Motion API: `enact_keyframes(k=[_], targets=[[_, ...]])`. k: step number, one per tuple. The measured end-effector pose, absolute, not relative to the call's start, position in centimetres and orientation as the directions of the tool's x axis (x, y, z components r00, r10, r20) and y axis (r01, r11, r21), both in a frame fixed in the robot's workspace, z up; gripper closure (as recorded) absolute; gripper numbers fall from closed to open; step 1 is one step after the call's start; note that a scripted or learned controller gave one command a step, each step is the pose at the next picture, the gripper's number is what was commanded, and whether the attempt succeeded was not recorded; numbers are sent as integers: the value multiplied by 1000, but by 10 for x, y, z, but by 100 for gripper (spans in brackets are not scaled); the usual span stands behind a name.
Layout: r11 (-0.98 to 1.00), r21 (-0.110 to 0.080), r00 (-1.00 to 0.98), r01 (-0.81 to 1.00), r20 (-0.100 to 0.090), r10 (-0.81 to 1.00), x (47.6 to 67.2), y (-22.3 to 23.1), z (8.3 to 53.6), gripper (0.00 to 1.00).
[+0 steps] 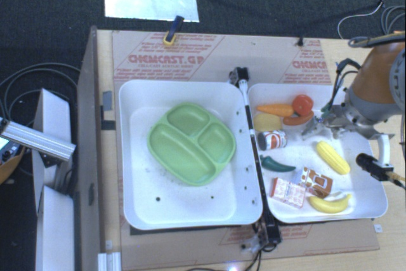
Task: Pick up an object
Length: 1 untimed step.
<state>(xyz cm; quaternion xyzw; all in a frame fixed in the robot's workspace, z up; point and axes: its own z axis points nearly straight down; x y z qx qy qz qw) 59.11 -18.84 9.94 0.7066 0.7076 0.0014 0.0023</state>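
Corn cob (333, 157), likeliest target, lay in the right bin (380, 203) toward its right wall, slanting. Sat just below and beside the jaws (325, 125), apart from them, nothing visibly held. Jaw state: impossible to tell, metal parts blurred together. Judged as approach step, grasp not yet made; next move called for shifting over the cob, aligning across its width, descending. Tomato (302, 103) and carrot (275, 110) near far edge; banana (330, 203) by near edge.

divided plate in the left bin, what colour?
Light green, a divided plate with three compartments, lying in the left white bin. The camera view shows it plainly.
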Motion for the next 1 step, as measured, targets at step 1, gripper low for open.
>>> enact_keyframes(k=[1], targets=[[-1,-4,1,1000,1,1000,544,-183,83,0]])
